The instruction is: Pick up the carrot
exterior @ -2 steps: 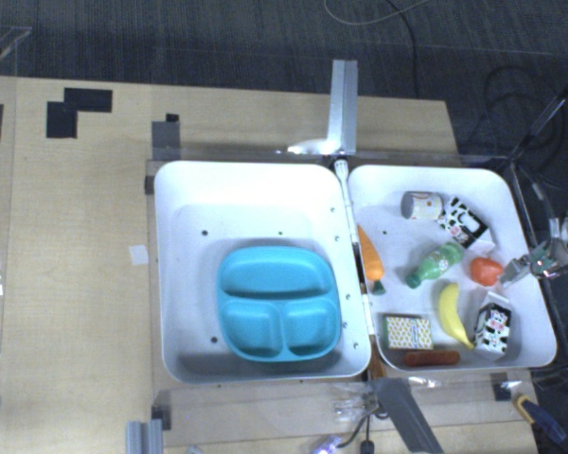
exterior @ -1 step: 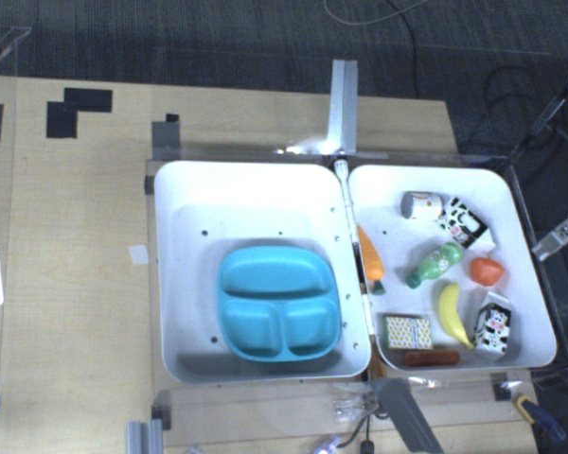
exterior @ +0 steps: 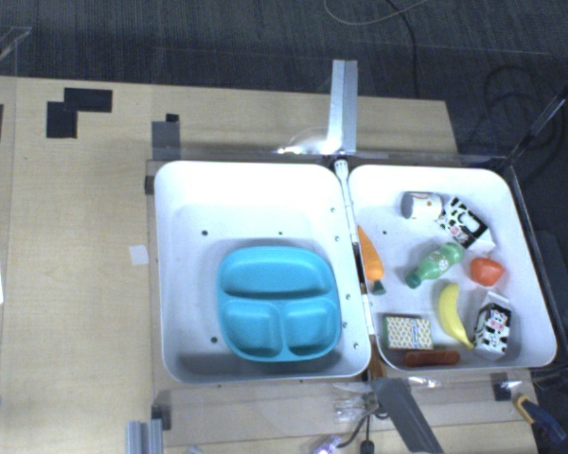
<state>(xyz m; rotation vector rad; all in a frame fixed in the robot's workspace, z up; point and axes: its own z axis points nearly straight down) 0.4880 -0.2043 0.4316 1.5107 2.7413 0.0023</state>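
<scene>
Nearest the camera in the right bin [exterior: 535, 343], a dark red sausage-like piece [exterior: 432, 357] is lying along the front wall, with a small printed box [exterior: 408, 331] just behind it; a banana [exterior: 451, 312] and a cow-patterned carton [exterior: 493, 327] are sitting to the right of these. In the left bin [exterior: 185, 253] a blue divided plate [exterior: 279, 301] is resting towards the front.

The carrot [exterior: 369, 258] is lying further back, on the right bin's floor, pressed against or just beside its left wall, next to the rail between the two bins; a green bottle [exterior: 434, 263] is lying near it on the right, with bare floor between them. Beyond are an orange-red fruit [exterior: 487, 271], a second cow-patterned carton [exterior: 462, 221] and a small can [exterior: 418, 205].

The carrot's long axis is running near to far, almost parallel to the wall, leaning slightly left as it goes back; the narrow tip seems to be pointing away from the camera and the thicker end towards it, though this is hard to make out.

The step in hand is the approach. I judge the gripper is best coming straight down over the thicker half, closing across the short axis; the wall is leaving little room for the wall-side finger, so a slight offset towards the bottle may be helping. How the jaws are standing cannot be told.
</scene>
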